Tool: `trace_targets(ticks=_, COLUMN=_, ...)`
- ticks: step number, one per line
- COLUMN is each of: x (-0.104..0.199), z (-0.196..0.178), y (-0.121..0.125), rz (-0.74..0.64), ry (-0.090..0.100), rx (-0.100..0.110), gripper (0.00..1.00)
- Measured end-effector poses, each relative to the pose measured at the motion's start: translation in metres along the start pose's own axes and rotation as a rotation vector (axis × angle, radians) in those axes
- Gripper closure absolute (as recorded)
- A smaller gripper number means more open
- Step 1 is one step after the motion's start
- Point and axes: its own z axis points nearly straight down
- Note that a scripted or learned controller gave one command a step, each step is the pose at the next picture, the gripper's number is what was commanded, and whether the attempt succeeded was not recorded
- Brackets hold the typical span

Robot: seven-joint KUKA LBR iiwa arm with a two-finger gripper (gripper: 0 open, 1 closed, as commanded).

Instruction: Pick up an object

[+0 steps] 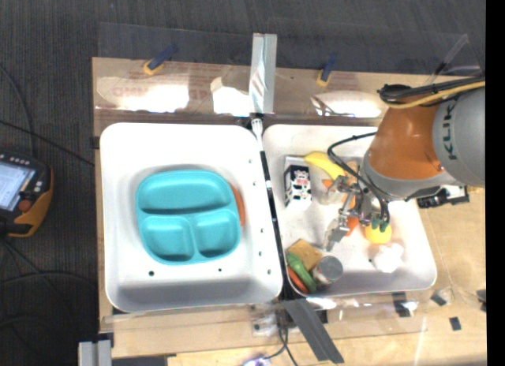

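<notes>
Dark carpet is lying all around the bench (118, 88), on which two shallow white bins are being carried side by side. A teal divided tray (188, 214) is sitting in the left bin (118, 278), well apart from the arm (418, 147), which is reaching in over the right bin (410, 278).

The end effector (347, 214) is being held low over the middle of the right bin, with several candidate objects scattered around it. A yellow toy (379, 233) is lying just beside it toward the right, and a white crumpled piece (388, 257) is resting a little further toward the bin's near right corner. A grey cylinder (329, 268) and a green and orange item (300, 271) are crowded together at the near left corner, while a yellow banana (323, 166) and a small black-and-white box (298, 184) are lying toward the far left. The banana's long axis is running slantwise, from far left to near right.

Whether the end effector is open or closed cannot be told, since thin parts and cables are blurring together there; nothing is being clearly shown gripped. The yellow toy is judged the nearest target, possibly touching the tool already.
</notes>
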Motion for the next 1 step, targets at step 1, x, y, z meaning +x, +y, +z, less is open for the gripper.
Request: trace_targets(ticks=1, x=-0.0681, z=0.0004, y=0.0293, rz=0.048, ry=-0.004, rx=-0.001, gripper=0.0)
